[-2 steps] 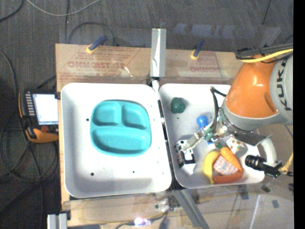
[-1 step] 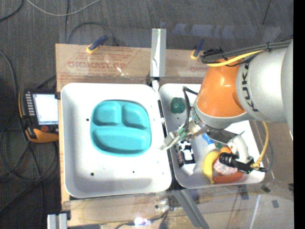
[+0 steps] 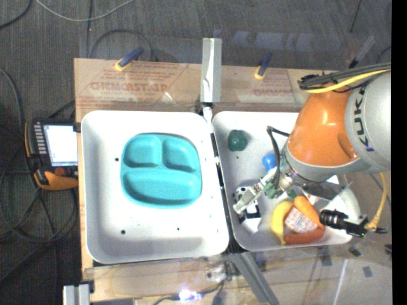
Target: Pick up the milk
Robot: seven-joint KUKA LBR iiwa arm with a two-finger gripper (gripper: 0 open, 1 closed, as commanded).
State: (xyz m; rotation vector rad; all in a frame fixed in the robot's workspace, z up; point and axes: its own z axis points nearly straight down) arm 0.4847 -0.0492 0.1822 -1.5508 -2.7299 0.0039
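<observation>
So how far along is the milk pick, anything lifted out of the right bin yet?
Done: the arm is over the right bin, with the gripper low near its left wall. In hand: nothing visibly held. I can't pick out the milk; the banana, an orange-red item, a green ball and a blue item lie in that bin. Left: grasp and lift. The teal tray sits in the left bin.

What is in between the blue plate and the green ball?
In the camera view, the touching rims of the two white bins lie between the blue plate and the green ball, with bare bin floor on either side.
</observation>
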